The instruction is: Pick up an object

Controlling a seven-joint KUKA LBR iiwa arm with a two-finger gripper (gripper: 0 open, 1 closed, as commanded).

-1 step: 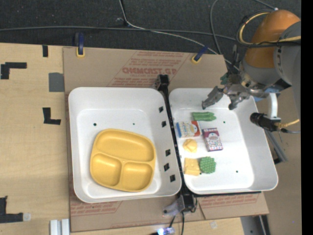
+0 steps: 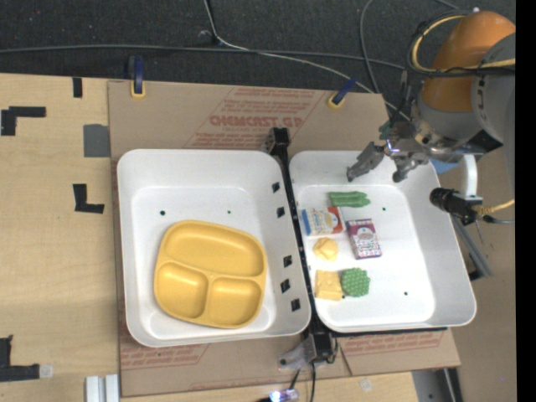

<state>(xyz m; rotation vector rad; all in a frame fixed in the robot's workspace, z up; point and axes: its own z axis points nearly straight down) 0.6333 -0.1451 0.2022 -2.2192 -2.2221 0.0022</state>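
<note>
Camera view, looking down on the bench, shows two shallow white bins side by side on a big sheet of brown cardboard (image 2: 209, 115); the left white bin (image 2: 138, 182) has a yellow plastic tray with three sections (image 2: 209, 273) lying flat in it, near the front; the right white bin (image 2: 435, 283) has a small bunch of toy food in its left half.

At the top of that bunch lies a green bumpy pickle-shaped toy (image 2: 348, 198); just below it is a little blue, white and red packet (image 2: 321, 220), and beside that, to the right, a small dark pink box with a white picture (image 2: 363, 239); under the packet sits a small pale yellow lump (image 2: 326, 249); at the front are a yellow wedge like cheese (image 2: 328, 286) and a green bumpy round piece (image 2: 355, 282), and these two touch each other.

The grey arm with its orange band (image 2: 465, 53) comes in from the right; its two-finger gripper (image 2: 386, 165) hangs over the back edge of the right bin, above the green pickle toy and apart from it; the two grey fingers (image 2: 362, 163) are spread wide, with nothing between them (all the toys lie loose in the bin).

Two blue and yellow clamps (image 2: 136, 78) pinch the cardboard at its back edge; black cables (image 2: 251, 47) run across the dark floor behind.
</note>
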